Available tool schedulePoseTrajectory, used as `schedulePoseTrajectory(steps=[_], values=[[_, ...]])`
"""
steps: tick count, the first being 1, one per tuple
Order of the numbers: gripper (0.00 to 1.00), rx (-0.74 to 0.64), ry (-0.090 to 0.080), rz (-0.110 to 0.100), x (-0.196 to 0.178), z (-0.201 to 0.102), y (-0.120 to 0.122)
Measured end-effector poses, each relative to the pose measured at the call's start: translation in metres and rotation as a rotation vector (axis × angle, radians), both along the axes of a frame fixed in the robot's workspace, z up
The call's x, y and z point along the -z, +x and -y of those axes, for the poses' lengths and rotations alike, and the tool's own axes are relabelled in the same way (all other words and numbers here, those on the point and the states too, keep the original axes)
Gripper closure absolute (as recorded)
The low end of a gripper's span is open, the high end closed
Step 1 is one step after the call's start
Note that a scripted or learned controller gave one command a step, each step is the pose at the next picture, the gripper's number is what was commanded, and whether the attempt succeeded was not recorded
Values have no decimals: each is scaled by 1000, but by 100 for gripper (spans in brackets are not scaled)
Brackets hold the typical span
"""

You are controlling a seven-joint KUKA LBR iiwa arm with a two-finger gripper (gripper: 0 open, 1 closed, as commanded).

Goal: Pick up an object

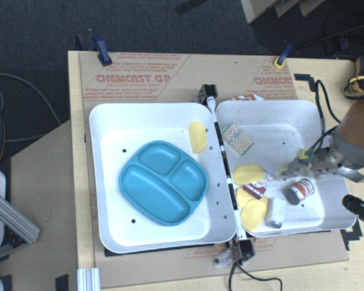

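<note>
Clerk: Item one, gripper [308, 160]?

Checker: Low over the right bin [273, 113], near its right wall, at the end of the grey arm [352, 139] reaching in from the right. Open or closed: cannot tell from this angle. Nothing visibly clamped.

Clerk: Nearest thing to it?

Checker: Small can [298, 190] with a red and white label, on its side on the bin floor, just below the gripper in the picture. Touching or apart: cannot tell.

Clerk: Rest of the right bin?

Checker: Patterned packet [238, 139] near the upper left corner, flat. Three yellow pieces along the left wall: upper yellow piece [249, 174], middle yellow piece [245, 196], lower yellow piece [253, 214]. Red and white wrapper [259, 187] between the upper and middle pieces, touching both. White tube [276, 213] just right of the lower piece, below and left of the can.

Clerk: Left bin [109, 162]?

Checker: Blue divided plate [164, 182], three compartments, flat at the centre. Lone yellow piece [198, 137] near the upper right corner, close to the wall shared with the right bin, apart from the plate.

Clerk: Surroundings?

Checker: Printed cardboard sheet [139, 74] under both bins. Blue clamp [101, 50] at its upper left edge, second clamp [283, 55] at the upper right. Black cable [323, 105] looping down toward the arm.
</note>
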State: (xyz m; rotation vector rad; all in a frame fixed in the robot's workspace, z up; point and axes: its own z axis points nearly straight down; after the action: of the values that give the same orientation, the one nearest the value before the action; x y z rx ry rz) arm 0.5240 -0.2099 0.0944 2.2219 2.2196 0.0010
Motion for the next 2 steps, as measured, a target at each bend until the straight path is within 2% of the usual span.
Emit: schedulePoseTrajectory(steps=[1, 2], values=[[0, -1, 1, -2, 10, -41, -45], [100, 0, -1, 5, -1, -41, -43]])
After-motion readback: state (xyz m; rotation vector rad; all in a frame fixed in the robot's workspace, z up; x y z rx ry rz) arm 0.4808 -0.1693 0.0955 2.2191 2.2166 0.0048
